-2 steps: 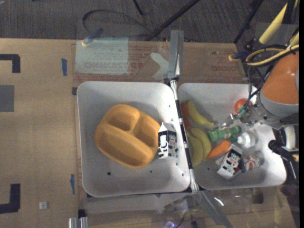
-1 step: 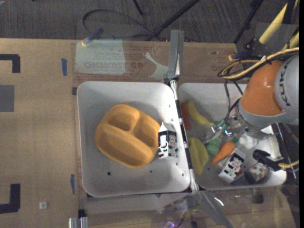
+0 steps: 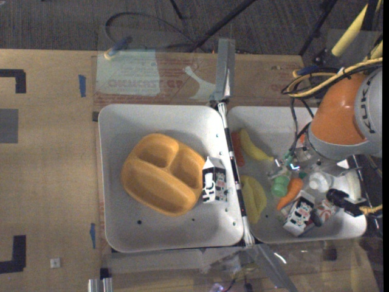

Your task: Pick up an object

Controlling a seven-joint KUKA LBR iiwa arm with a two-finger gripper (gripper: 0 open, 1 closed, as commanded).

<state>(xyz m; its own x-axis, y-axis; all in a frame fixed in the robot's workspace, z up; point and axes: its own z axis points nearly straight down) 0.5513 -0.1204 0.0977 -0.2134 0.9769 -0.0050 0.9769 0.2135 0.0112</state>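
We start at the gripper (image 3: 296,163), which hangs low over the middle of the right bin (image 3: 261,117), under the grey and orange wrist that comes in from the bin's right edge. We cannot tell from this slant what state it is in, since the wrist covers most of it, and we see nothing held.

Just below it, toward the bin's near edge, lies a green piece (image 3: 279,184), and touching that an orange carrot (image 3: 290,192) whose long axis runs at a slant, its upper end toward the tool and its lower end toward the near-left corner. These two are the closest candidates, and in our judgement the pick turns on that short drop toward the near edge.

Further toward the near edge sits a small cow-print carton (image 3: 298,216). Against the bin's left wall we see a yellow banana (image 3: 253,148) at the far end and a yellow-green piece (image 3: 255,196) nearer.

Across the divider, well apart from the tool, the left bin (image 3: 115,224) carries an orange divided tray (image 3: 162,173) with a second carton (image 3: 213,183) at its right edge.
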